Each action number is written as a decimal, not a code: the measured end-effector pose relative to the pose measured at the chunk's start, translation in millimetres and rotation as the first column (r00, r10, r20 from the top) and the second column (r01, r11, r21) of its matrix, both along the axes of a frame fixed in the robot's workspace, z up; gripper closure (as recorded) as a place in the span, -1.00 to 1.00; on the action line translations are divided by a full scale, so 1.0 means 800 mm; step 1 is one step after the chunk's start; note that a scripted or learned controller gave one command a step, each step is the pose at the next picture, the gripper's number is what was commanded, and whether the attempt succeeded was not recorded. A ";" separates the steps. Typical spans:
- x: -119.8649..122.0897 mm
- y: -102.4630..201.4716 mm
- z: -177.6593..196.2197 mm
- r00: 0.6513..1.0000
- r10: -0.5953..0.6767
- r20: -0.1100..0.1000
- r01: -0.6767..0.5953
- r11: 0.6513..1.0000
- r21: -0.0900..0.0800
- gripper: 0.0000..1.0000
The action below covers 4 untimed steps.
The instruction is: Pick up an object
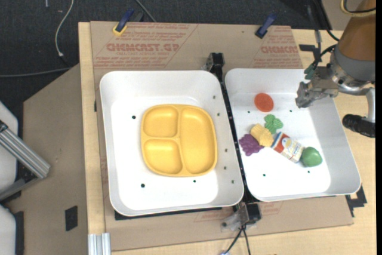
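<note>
The right bin (334,179) holds several small toy foods: a red-orange round piece (263,102), a green leafy piece (273,123), a yellow piece (261,134), a purple grape bunch (250,144), a small printed can (287,148) lying on its side and a green round piece (311,156). My gripper (305,95) hangs over the bin's upper right part, to the right of the red-orange piece and apart from it. Nothing shows between its fingers.
The left bin (119,128) carries a yellow divided plate (179,140) with three compartments. A black bracket (215,61) sits between the bins at the back. Blue clamps (123,22) (265,26) hold the cardboard base. Cables lie on the dark floor at top left.
</note>
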State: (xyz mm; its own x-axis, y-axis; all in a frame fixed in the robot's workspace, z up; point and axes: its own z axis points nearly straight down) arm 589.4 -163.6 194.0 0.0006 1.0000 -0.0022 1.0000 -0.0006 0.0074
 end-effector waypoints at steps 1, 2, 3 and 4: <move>0.009 -0.008 0.061 1.000 0.001 -0.002 -0.001 1.000 0.001 1.00; 0.011 -0.008 0.129 1.000 0.002 -0.001 -0.002 1.000 0.001 1.00; 0.013 0.052 0.107 1.000 0.005 -0.010 -0.005 1.000 0.004 1.00; 0.005 0.118 0.084 1.000 0.006 -0.011 -0.006 1.000 0.005 1.00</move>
State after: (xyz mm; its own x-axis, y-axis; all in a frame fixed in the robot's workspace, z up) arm 593.7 -69.4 261.3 -0.0055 1.0000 0.0028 1.0000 0.0055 -0.0034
